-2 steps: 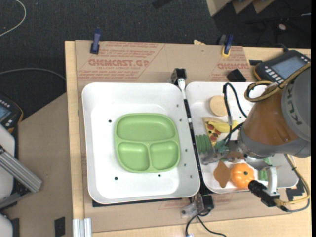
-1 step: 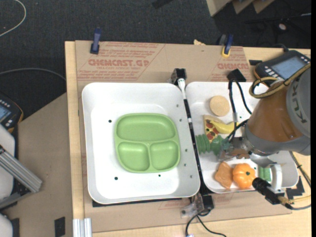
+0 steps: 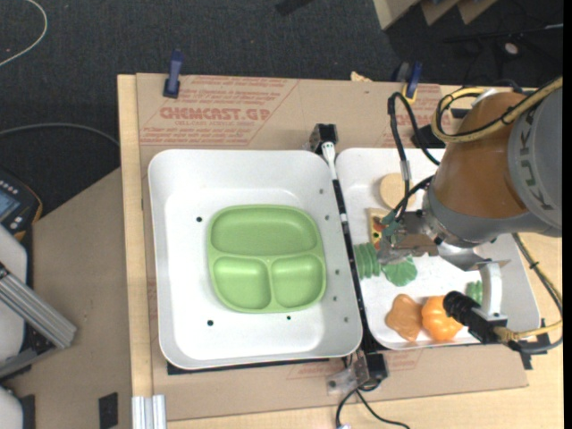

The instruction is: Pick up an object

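Green tray, white bins, brown bench

Pale green divided tray (image 3: 265, 259) in a white bin (image 3: 179, 186); brown cardboard bench (image 3: 223, 105) with red lettering; orange pieces (image 3: 420, 318) and green ones (image 3: 384, 264) by the gripper (image 3: 398, 239).

Glossy white plastic bins (image 3: 179, 239); matt green plastic tray (image 3: 265, 257); brown paper-covered bench (image 3: 223, 114).

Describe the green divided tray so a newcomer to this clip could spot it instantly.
Start at the left white bin, the one away from the arm. The green divided tray lies flat near its middle. It is pale green with rounded corners and three compartments, one long and two small, far larger than the small items in the right bin.
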`<action>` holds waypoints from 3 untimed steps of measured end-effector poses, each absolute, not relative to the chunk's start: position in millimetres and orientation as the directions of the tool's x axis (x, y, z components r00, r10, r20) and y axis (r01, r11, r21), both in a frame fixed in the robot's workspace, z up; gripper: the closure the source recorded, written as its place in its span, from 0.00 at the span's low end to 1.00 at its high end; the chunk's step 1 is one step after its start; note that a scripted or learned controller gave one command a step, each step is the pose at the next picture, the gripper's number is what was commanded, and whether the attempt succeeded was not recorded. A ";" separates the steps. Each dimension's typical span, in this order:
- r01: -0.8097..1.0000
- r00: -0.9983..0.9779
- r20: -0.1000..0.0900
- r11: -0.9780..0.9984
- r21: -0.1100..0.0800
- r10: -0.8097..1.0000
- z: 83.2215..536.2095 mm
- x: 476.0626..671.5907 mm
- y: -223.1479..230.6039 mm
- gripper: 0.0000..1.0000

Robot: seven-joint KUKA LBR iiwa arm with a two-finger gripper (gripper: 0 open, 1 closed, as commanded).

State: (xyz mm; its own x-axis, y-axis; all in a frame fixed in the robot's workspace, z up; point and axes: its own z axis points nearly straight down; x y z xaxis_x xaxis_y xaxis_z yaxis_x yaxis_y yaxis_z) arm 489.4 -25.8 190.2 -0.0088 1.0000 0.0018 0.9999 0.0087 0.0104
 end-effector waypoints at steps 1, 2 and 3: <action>1.000 -0.006 0.002 0.006 0.007 1.000 249.0 480.3 9.5 1.00; 1.000 -0.006 0.001 0.006 0.004 1.000 282.0 479.5 56.4 1.00; 1.000 -0.009 0.003 0.009 0.004 1.000 308.1 479.3 122.5 1.00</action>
State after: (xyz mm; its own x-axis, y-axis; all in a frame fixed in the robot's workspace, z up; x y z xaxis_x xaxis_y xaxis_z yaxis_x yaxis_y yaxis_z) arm 479.3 122.5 308.1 -0.0090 1.0000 0.0028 1.0000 0.0090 0.0036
